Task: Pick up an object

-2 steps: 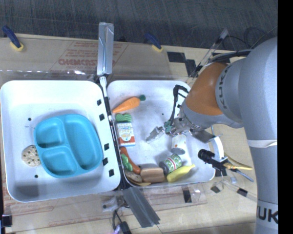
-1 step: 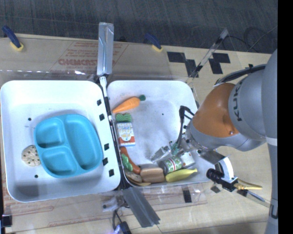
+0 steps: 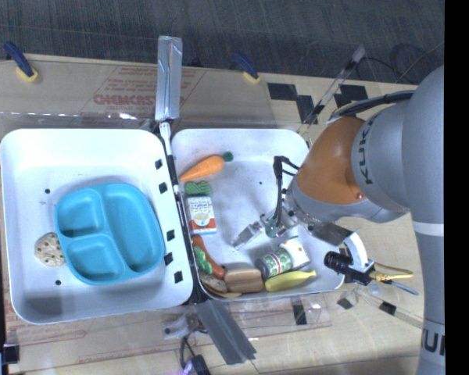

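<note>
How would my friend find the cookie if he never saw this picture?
Look in the left bin, the one holding the blue tray. The cookie lies on the bin floor just off the tray's left edge. It is small, round and tan with dark specks, and the only loose thing in that bin.

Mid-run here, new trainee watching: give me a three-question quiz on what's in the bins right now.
1. True or false: the blue divided plate lies in the right bin.
2. Which item lies beside that plate in the left bin? A) cookie B) spoon C) cup
3. Fill in: the gripper hangs over the ____ bin, near the green can and banana.

Key: 1 false; 2 A; 3 right.
</note>
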You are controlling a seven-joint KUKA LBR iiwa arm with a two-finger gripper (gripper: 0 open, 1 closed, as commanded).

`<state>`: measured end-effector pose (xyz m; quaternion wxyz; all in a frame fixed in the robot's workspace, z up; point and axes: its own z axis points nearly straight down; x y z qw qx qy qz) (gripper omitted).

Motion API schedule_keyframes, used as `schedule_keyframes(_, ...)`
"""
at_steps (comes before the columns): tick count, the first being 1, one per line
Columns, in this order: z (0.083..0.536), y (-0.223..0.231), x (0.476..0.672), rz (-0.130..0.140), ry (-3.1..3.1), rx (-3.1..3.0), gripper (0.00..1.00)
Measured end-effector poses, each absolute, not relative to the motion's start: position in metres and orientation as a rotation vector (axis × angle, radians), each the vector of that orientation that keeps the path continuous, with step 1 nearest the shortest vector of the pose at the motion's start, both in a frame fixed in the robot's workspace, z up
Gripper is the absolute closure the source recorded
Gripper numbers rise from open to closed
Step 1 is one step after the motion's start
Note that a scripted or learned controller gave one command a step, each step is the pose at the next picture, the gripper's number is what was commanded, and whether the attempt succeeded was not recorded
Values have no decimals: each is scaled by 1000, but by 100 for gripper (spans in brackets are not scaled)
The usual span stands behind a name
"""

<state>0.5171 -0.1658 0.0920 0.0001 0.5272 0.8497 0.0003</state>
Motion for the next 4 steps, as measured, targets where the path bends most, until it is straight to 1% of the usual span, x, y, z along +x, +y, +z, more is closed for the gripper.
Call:
schedule_keyframes(1,94,-169,480,5,2702,1588,0)
schedule_keyframes(2,116,-195,505,-1,2155,2290,0)
schedule_keyframes(3,92,-159,478,4,2322,2116,0)
schedule_keyframes(4,92,-143,478,2,2222,2222,0)
